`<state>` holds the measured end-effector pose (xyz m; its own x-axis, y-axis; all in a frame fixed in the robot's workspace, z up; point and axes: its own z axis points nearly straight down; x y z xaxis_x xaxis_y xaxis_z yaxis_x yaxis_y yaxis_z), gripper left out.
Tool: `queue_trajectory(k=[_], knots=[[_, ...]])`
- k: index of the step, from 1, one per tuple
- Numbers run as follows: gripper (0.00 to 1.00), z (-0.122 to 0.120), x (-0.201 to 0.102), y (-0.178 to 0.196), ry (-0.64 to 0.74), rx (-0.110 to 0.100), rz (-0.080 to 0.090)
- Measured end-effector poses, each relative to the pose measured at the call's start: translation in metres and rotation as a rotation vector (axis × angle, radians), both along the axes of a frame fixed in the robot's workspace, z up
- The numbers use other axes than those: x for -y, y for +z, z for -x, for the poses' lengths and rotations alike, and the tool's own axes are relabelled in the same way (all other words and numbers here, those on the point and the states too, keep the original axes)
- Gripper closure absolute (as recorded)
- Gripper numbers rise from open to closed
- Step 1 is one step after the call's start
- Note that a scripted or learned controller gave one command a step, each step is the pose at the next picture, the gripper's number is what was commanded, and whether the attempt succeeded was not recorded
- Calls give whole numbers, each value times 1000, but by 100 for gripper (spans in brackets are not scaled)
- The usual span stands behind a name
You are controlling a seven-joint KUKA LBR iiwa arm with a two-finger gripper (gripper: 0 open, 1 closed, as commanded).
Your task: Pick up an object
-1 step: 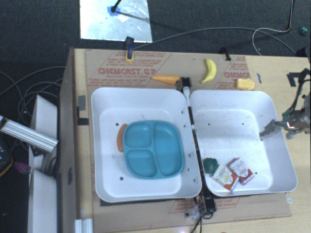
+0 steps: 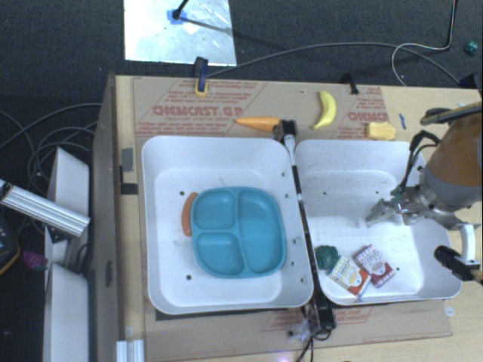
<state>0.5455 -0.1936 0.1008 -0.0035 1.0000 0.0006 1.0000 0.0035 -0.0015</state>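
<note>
Tool (image 2: pixel 381 214): low in the right bin (image 2: pixel 355 164), grip state unclear.
Snack packets (image 2: pixel 362 268): light, flat, crinkly; pinch across an edge.

Two flat packets (image 2: pixel 364 268) (right bin, front)

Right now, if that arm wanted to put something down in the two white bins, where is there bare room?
The right bin is bare across its back and middle, between the divider and the pincer. Its front is crowded: a green object and two small packets. In the left bin, the blue divided plate and an orange sausage leave only a bare margin.
</note>
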Motion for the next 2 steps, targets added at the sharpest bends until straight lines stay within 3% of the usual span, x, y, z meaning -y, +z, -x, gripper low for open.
queue_trajectory(k=[1, 2], knots=[[0, -88, -26, -16, 1, 4, 1], [0, -60, -66, -16, 2, 4, 0]])
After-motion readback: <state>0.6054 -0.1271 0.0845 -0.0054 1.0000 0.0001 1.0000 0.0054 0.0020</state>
